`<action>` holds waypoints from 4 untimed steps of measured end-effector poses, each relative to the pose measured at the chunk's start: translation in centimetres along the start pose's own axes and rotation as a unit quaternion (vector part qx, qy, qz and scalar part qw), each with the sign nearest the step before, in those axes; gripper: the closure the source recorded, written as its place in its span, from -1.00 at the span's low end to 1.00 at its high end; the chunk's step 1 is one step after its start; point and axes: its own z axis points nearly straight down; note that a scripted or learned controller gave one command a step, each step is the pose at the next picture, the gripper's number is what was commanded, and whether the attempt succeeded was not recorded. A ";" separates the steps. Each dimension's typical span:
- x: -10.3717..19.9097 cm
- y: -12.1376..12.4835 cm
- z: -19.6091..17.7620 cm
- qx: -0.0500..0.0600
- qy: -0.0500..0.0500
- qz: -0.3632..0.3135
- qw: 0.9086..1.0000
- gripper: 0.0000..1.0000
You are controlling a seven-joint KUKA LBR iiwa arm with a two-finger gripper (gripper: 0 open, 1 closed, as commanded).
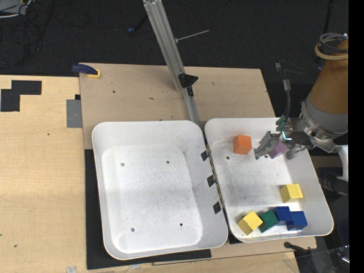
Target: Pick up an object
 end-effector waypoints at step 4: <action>-0.6 0.1 16.3 0.002 0.001 0.001 1.000 -1.00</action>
